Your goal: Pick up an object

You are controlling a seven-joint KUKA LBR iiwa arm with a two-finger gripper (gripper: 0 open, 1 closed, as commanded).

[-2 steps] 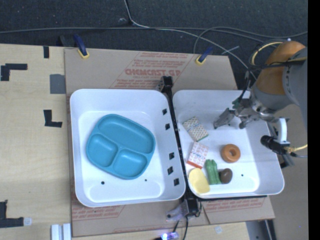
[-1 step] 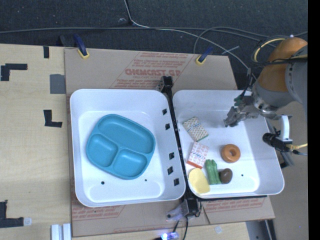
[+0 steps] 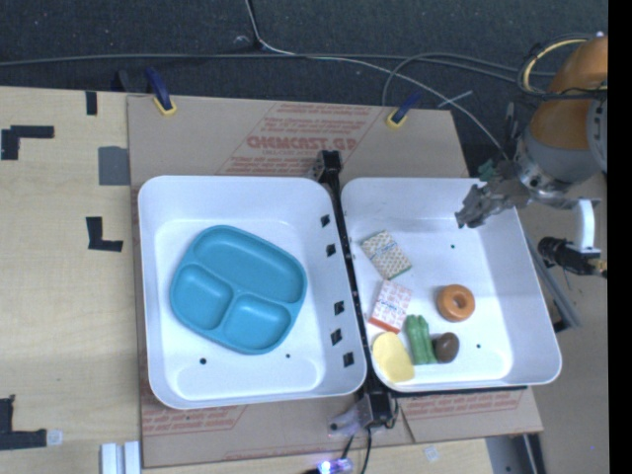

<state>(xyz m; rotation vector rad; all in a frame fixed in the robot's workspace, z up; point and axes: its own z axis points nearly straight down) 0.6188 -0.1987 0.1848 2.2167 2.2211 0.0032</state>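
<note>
arm [image 3: 568,117]: cut off at right edge | brown object [image 3: 446,347]: too small to identify

My tabletop [image 3: 59,294] is pale wood with black tape marks [image 3: 99,233] along the left of the frame. A brown cardboard sheet [image 3: 286,136] with red print lies on it, held by two blue-and-yellow clamps [image 3: 158,92] at its upper edge. Above runs dark carpet [image 3: 375,8], crossed by thin cables [image 3: 296,52].
</note>
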